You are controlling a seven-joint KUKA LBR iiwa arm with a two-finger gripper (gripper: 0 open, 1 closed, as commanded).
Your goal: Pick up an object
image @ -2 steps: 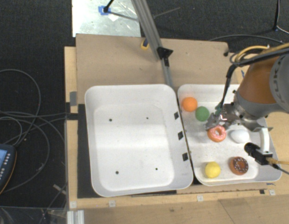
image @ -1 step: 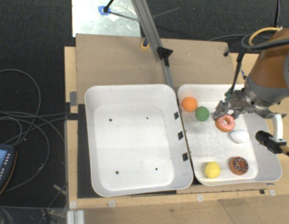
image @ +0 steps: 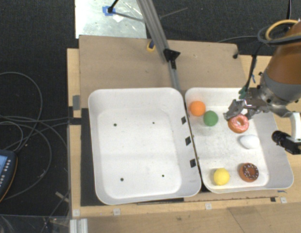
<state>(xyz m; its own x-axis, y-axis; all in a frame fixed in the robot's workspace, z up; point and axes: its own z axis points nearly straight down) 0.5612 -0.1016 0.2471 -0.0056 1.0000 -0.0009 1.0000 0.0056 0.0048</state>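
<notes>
Approach step, judged: gripper (image: 236, 111) hangs over right white bin (image: 281, 178), far edge, just above pink-frosted ring doughnut (image: 239, 124). Grip state: cannot tell. Next move calls for straight descent, straddling doughnut, avoiding green ball (image: 210, 118) beside.

Note that the arm (image: 286, 69) is cut off by the right edge, so you cannot trace it beyond the orange band. The claw (image: 240, 111) overlaps the upper rim of the pink-frosted doughnut (image: 238, 124); you cannot tell whether its fingers are spread or closed, nor whether they touch the doughnut. The arm body hides the upper right corner of the right bin (image: 281, 178). The handheld device (image: 2, 174) is cropped by the left edge, and its screen is too small to read. The grey pole (image: 155, 23) runs out past the top edge. The blue item (image: 108, 10) on the pale floor patch is too small to identify.
</notes>
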